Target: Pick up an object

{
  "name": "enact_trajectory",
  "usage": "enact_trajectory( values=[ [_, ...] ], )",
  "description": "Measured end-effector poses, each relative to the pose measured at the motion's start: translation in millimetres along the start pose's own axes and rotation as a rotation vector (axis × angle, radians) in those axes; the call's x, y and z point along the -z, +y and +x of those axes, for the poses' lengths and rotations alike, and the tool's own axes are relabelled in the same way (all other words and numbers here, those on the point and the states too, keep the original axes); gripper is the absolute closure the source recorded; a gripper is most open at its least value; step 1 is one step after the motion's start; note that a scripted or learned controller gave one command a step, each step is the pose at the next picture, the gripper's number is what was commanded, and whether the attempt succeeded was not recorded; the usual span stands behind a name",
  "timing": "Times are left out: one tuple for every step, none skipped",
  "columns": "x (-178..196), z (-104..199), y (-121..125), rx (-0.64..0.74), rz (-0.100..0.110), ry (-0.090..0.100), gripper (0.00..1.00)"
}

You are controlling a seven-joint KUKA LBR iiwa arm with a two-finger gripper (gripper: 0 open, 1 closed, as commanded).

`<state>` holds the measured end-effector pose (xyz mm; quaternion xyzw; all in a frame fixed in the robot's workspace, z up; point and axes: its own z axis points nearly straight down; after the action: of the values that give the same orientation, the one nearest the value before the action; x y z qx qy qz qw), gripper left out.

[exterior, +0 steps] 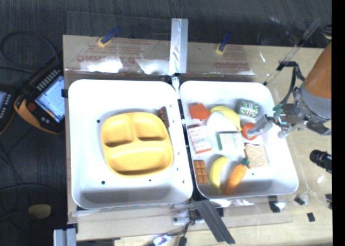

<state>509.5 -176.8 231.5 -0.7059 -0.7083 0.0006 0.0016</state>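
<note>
The end effector (262, 126) hangs low over the right edge of the right bin (280, 177), its grey tip just beside a small red-orange piece (247, 130). At this slant and size I cannot tell whether it is parted or closed, nor whether it touches that piece.

The red-orange piece, probably a toy tomato, is the likeliest target. It lies near the bin's right wall, between a green-and-white can (248, 108) toward the far right corner and a slice of toy bread (257, 156) toward the near edge. It looks like light moulded plastic: stiff, smooth, rounded, so prone to squirt sideways under an off-centre pinch. A grip across its widest middle, coming straight down, should hold best. The can and bread crowd it, leaving little room on either side.

The other contents look just as light. A yellow banana (226, 114) lies mid-bin by the far edge, a second banana (216, 170) and a carrot (235, 177) sit near the near edge, and flat cards (200, 138) line the left wall. The carrot's tapered body would slip toward its tip; the cards lie too flat to pinch easily.

The left bin (81, 185) carries a yellow divided plate (137, 142), broad and shallow, graspable only at its rim.
</note>
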Motion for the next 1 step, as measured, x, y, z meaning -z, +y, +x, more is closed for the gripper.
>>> enact_trajectory(
  values=[
    [5.7, 42.9, -21.1, 0.027, 0.000, 0.000, 0.00]
  ],
)
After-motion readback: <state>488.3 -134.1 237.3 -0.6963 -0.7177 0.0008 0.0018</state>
